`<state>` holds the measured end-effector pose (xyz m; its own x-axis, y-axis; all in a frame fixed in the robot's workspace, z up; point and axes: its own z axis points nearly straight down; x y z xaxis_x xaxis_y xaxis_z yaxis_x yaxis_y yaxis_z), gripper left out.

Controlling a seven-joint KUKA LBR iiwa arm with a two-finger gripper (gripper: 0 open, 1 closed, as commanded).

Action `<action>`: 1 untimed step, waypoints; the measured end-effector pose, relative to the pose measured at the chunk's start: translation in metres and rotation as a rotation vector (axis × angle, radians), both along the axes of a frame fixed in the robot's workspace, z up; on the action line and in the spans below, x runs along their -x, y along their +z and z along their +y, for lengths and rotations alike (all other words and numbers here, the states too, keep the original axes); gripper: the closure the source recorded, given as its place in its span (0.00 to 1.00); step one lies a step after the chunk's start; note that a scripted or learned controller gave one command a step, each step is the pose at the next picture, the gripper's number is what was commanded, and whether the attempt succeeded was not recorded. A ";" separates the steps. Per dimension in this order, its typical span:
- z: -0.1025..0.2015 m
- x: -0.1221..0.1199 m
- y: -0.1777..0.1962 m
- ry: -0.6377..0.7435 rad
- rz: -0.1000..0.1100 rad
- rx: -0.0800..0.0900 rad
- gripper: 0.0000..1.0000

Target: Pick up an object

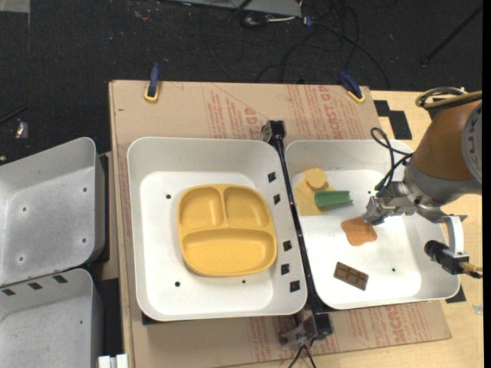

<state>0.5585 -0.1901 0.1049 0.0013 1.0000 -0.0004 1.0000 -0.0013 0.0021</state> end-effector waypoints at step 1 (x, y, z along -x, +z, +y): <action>0.004 0.000 0.043 0.003 -0.002 0.001 1.00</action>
<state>0.5589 -0.1856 0.1481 -0.0021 1.0000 -0.0013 1.0000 0.0021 0.0037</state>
